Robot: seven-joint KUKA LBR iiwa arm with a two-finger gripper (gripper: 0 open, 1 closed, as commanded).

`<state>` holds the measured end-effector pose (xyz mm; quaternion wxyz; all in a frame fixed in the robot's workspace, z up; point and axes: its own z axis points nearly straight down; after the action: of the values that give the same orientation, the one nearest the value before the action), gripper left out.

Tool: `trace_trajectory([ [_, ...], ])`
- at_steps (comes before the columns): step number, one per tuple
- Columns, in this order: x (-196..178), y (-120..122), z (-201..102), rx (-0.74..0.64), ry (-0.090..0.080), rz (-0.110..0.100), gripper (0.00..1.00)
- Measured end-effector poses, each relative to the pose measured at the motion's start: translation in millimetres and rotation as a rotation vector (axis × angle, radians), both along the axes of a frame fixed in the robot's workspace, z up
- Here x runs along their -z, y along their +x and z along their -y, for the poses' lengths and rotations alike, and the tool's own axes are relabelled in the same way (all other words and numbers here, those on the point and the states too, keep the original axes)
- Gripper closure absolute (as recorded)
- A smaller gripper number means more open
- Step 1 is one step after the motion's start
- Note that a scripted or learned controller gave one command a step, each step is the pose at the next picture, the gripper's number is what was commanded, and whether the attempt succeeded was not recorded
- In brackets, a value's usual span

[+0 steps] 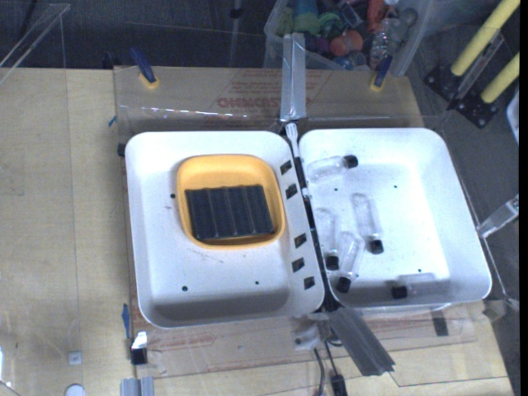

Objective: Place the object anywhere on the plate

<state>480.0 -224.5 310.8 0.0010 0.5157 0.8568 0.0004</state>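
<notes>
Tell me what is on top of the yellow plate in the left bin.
A dark ribbed rectangular object lies flat on the yellow plate, covering most of its middle. The plate's rim shows all around; the plate surface beneath the object is hidden.

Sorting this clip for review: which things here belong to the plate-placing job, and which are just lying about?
Job:
- yellow plate
- dark ridged object lying on the plate
- clear vials in the right bin

Lying about:
- toy tub
- yellow poles
- blue clamps

Two bins sit side by side on my counter [66,221]. The left bin [148,287] has a plate [191,172] in it, and a ridged block [229,211] lies on the plate. Small bottles [363,217] lie in the right bin [450,221]. A box of toys [346,11] stands behind.
</notes>
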Motion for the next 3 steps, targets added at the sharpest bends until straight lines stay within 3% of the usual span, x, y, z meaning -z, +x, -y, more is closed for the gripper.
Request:
trace_trajectory([
  [2,-28,0,0,0.006,-0.003,0.004,0.0],
  [3,-14,0,0,0.025,0.001,-0.001,0.0],
])
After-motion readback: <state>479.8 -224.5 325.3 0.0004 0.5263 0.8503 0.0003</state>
